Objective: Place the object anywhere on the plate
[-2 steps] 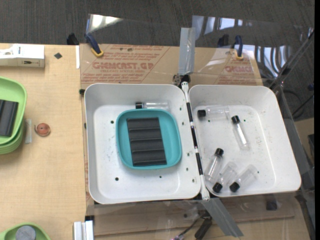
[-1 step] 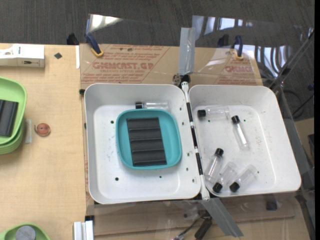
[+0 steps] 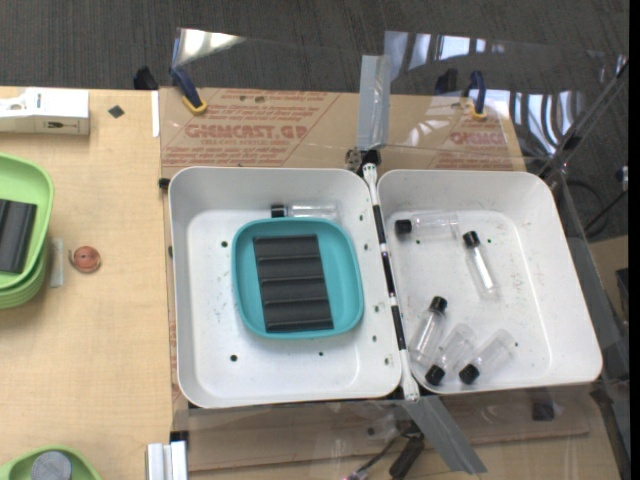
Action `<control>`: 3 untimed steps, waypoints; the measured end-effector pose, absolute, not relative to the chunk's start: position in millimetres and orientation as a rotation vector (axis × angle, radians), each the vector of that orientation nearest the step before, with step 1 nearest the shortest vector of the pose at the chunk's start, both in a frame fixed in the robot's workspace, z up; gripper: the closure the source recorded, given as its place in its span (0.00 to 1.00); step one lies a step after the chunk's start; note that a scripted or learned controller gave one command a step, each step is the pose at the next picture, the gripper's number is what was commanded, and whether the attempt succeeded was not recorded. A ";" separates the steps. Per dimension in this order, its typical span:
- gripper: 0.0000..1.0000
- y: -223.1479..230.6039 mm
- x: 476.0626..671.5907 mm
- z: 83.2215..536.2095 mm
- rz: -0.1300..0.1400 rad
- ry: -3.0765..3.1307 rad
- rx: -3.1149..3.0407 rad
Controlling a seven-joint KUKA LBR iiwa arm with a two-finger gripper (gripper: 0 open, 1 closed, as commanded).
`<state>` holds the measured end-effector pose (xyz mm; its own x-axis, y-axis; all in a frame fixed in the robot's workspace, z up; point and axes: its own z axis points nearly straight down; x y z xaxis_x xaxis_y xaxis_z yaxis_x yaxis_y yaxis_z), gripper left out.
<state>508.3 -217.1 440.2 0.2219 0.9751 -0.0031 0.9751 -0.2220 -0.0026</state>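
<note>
Two shallow white plastic bins with rounded corners, side by side and touching on a pale wood tabletop [image 3: 100,368]. Whether the hand is wide, narrow or holding anything: cannot tell.

In the left bin [image 3: 190,298], one teal plate [image 3: 245,268], a smooth rounded square with a raised rim. On the plate, one black ribbed block [image 3: 292,283], matte, with four crosswise ridges. Just beyond the plate's far rim, lying on the bin floor and off the plate, one clear vial [image 3: 305,210] with a black cap; glassy body hard to make out against the white.

In the right bin [image 3: 540,268], five more clear cylindrical vials with black caps:
- one [image 3: 432,227] lying crosswise near the far wall
- one [image 3: 478,260] slanting just beside it
- three [image 3: 450,353] clustered close together near the front left corner

See-through walls faint, edges among the three hard to separate. Six vials in all, none on the plate.

Behind both bins, a flat cardboard sheet [image 3: 250,123] with red print, partly covered by the bins, and clear plastic panels standing upright with glare.

At the left edge, a green tray [image 3: 30,183], cut off, holding something dark. Near it, one small reddish disc [image 3: 86,259] and one white box [image 3: 45,113].
</note>
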 end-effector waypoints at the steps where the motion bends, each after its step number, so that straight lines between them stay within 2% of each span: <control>1: 0.00 -217.1 508.3 440.2 0.006 -1.959 -2.455; 3: 0.00 -217.0 508.3 440.2 0.006 -1.959 -2.456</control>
